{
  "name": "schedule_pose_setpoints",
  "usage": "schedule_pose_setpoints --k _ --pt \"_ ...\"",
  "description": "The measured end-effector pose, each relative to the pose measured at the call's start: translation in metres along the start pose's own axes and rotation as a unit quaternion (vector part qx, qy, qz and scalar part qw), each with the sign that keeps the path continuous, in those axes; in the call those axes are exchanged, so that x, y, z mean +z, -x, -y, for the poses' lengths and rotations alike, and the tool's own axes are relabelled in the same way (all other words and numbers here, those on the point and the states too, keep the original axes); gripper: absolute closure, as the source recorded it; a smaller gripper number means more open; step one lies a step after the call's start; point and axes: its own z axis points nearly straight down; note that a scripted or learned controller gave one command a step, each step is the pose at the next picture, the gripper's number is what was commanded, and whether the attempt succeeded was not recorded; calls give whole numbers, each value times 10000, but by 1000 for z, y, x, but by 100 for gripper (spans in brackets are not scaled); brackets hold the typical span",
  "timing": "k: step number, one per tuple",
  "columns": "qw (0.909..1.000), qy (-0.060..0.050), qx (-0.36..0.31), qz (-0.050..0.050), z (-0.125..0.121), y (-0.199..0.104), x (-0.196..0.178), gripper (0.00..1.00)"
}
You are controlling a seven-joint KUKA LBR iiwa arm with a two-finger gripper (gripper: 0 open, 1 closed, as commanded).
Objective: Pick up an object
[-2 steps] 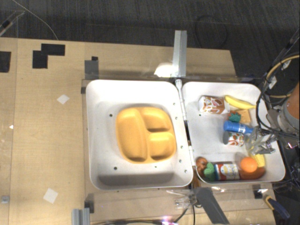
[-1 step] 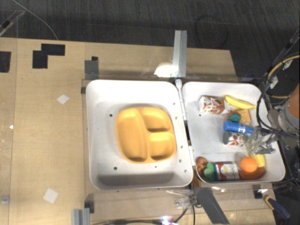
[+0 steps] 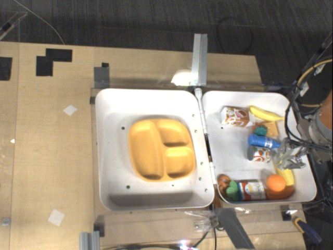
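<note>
While my end effector hangs over the right bin, its grip state unreadable from here, I fear it nudging the tightly packed orange, corn cob and blue bottle without seizing any.

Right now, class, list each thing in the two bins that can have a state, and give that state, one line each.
Yellow divided tray: right way up, alone in the left bin.
Bottle: lying on its side, right bin.
Banana: lying flat by the far wall.
Orange: resting beside the bottle.
Blue container: lying on its side.
Tool: low over the right bin.
</note>
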Motion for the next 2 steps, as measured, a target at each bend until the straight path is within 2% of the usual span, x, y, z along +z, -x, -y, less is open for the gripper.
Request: schedule_pose_setpoints --k 1,2 --pt "10000 4 73 -1 -2 -6 11 100" --pt "9999 -2 -115 -3 -3 -3 5 100"
